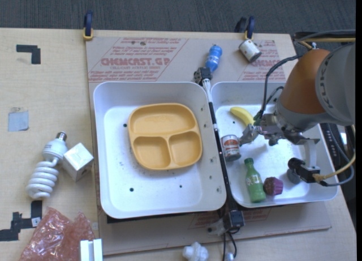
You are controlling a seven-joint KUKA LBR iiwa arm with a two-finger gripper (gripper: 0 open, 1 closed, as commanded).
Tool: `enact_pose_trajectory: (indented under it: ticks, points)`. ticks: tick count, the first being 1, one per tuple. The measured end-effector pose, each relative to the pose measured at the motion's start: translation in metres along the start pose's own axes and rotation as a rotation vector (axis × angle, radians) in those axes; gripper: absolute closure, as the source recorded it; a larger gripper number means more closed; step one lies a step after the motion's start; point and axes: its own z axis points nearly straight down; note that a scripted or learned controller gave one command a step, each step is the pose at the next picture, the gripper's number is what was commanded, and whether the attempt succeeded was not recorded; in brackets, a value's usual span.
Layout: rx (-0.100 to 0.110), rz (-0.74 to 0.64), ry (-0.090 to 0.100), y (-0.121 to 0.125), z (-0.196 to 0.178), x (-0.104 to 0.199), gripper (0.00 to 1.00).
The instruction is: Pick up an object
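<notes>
The right bin (300, 196) holds a yellow banana (242, 115), a small can (230, 147), a green bottle (254, 182) lying down and a purple object (274, 185). My gripper (251, 133) hangs low over this bin, just right of the can and below the banana. The grey and orange arm (308, 90) covers the bin's right half. Nothing shows held in the gripper.
The left bin (107, 158) holds a yellow divided tray (165, 136). On the bench to the left lie a spiral light bulb (46, 166), a white cube (78, 159) and a pink bag (56, 234). A blue bottle (213, 58) and a small cylinder (249, 50) lie behind the bins.
</notes>
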Motion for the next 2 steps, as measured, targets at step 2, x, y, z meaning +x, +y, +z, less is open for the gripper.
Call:
enact_pose_trajectory:
  ticks: [2]
  points:
    - [-0.006, 0.004, -0.009, -0.004, -0.011, 0.013, 0.00]
